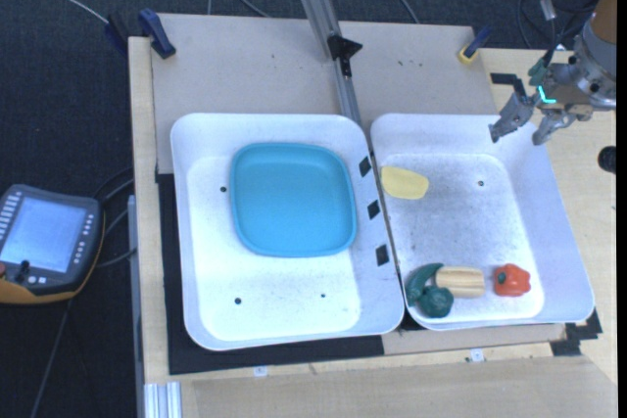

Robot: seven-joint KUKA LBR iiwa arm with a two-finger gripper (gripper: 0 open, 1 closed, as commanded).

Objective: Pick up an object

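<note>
My gripper (522, 124) hangs over the top-right corner of the right bin (563, 240), fingers spread apart, nothing between them. 2 white bins side by side. Left bin (196, 210): 1 blue plate (293, 199), lying flat. Right bin: 4 things. 1 yellow piece (404, 182) near the upper-left, well apart from the rest. Along the btm edge, in a row: 1 green item (429, 291), touching 1 tan cylinder (460, 282), then 1 red pepper (510, 280) just beside it.
</note>
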